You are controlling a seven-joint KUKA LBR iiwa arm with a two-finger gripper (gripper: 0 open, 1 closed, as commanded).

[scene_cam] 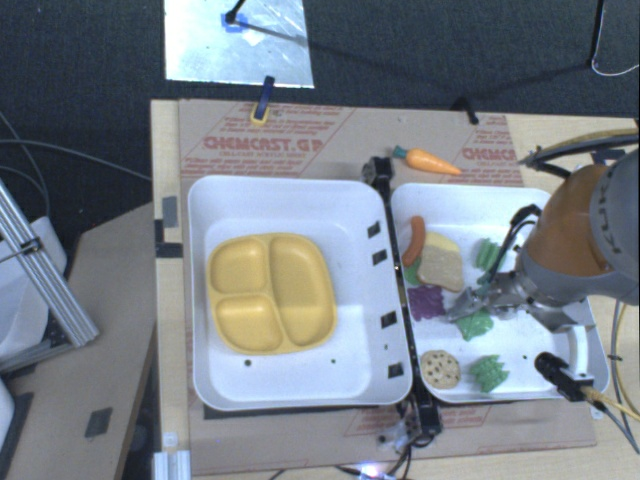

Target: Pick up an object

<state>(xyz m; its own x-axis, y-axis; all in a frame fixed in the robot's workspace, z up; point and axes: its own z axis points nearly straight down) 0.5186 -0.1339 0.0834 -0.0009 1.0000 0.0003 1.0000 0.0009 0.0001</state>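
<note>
One fixed camera looks down from above the table at a slant, from a middle distance. It takes in both white bins, the left bin and the right bin, and the arm enters from the right side.

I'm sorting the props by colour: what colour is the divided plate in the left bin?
Yellow. The divided plate shows clearly in the camera view.
</note>
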